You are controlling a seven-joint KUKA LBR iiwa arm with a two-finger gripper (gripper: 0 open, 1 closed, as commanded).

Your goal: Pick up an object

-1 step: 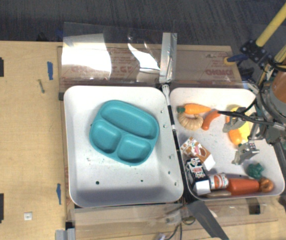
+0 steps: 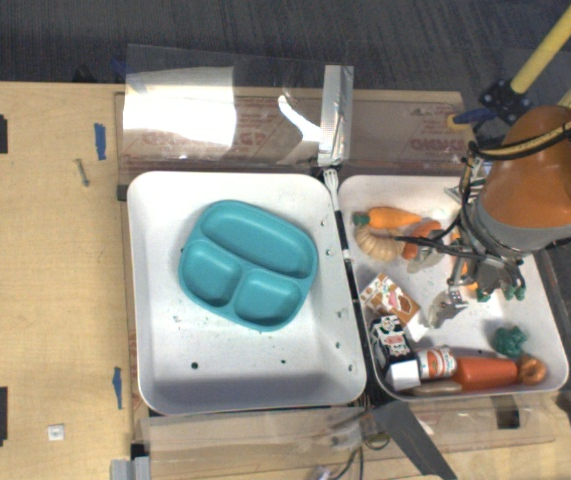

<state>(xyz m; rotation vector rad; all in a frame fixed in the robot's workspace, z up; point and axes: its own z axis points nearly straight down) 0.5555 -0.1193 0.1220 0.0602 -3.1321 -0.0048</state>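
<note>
Tool (image 2: 452, 300) hangs, perhaps empty, above right bin (image 2: 555, 340).

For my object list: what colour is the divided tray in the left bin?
Teal, plain, no pattern. The tray shows best in the camera view.

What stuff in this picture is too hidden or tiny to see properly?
- Camera view: the gripper fingers are small and blurred, so open or shut cannot be told.
- The orange toy in the right bin is partly covered by the arm and its cables.
- The small packet has print too tiny to read.
- The green item is too small to identify.
- The divided plate in the left bin is plain to see.
</note>
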